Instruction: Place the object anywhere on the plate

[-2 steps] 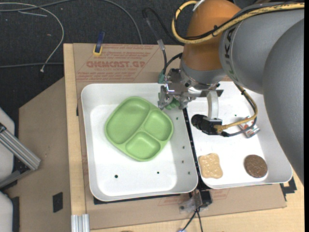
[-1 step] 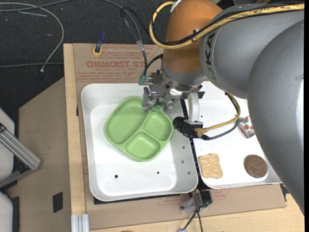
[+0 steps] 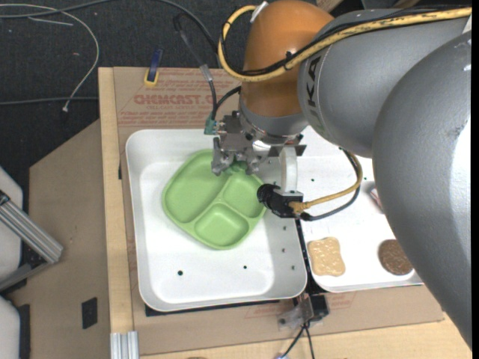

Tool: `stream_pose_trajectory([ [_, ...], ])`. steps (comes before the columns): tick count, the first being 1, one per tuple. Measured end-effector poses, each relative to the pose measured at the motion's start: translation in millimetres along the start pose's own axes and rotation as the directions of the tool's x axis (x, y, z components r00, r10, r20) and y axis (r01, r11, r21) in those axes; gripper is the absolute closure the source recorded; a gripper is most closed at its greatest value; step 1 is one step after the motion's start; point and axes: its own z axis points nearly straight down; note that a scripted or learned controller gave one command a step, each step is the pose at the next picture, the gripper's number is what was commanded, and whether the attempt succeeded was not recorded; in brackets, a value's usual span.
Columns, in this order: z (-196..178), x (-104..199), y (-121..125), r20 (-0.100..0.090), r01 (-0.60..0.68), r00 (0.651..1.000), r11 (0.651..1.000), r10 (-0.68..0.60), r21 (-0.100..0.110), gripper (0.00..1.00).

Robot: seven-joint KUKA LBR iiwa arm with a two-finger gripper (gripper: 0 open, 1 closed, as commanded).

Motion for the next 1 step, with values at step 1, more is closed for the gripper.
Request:
stream_pose_trajectory([
  [1,0.0,-0.5,0.1,0.000,-0.001,1.000,1.000,0.001,0.000,0.00],
])
